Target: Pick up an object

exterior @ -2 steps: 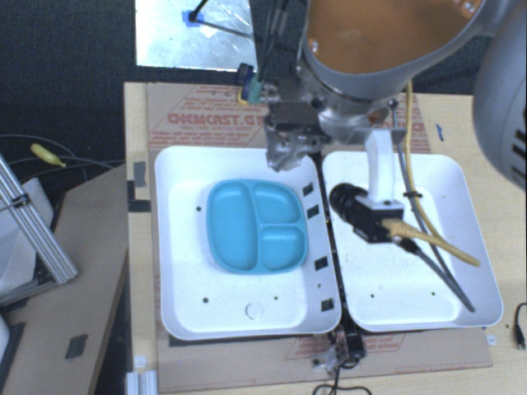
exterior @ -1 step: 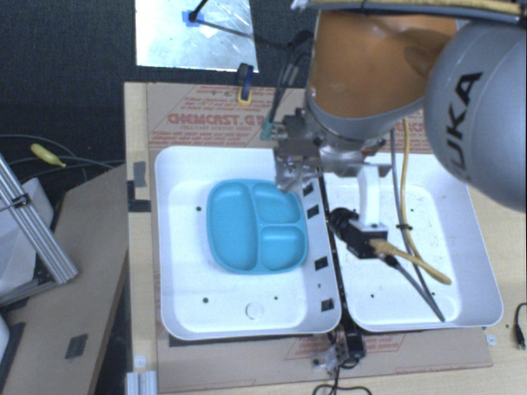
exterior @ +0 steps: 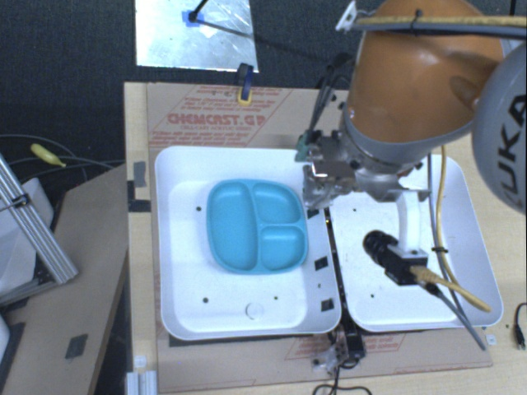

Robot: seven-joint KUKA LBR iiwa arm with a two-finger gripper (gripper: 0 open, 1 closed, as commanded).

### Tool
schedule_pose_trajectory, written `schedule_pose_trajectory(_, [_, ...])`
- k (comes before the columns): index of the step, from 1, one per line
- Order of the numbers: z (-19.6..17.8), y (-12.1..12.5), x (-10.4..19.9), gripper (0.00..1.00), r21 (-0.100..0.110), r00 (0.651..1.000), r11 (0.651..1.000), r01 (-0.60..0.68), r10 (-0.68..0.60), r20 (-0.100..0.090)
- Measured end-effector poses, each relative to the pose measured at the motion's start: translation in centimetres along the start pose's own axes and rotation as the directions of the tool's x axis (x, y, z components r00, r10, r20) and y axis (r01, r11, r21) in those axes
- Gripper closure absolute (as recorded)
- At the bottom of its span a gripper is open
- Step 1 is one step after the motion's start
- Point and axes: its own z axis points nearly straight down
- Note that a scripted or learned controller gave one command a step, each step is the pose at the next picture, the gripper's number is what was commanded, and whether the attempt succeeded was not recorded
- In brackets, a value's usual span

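Plate (exterior: 255,225) light blue; left bin (exterior: 185,303), right bin (exterior: 473,245) white; arm band (exterior: 412,64) orange; cardboard (exterior: 218,118) tan, red lettering.

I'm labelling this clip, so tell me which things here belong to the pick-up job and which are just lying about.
For the job:
gripper
blue divided plate
left bin, which holds the plate

Lying about:
right bin
printed cardboard sheet under both bins
shiny sheet behind the bench
small clamp at the cardboard's far edge

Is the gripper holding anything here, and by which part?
Cannot be told: the gripper sits by the right rim of the blue divided plastic plate, its grasp hidden.
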Motion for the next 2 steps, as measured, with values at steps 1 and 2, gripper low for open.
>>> schedule_pose_trajectory(1, [-2.8,0.1,4.4,1.00,-0.005,1.000,1.000,0.009,-0.009,-0.003])
schedule_pose_trajectory(2, [-3.8,0.1,4.2,1.00,-0.006,1.000,1.000,0.008,-0.008,-0.003])
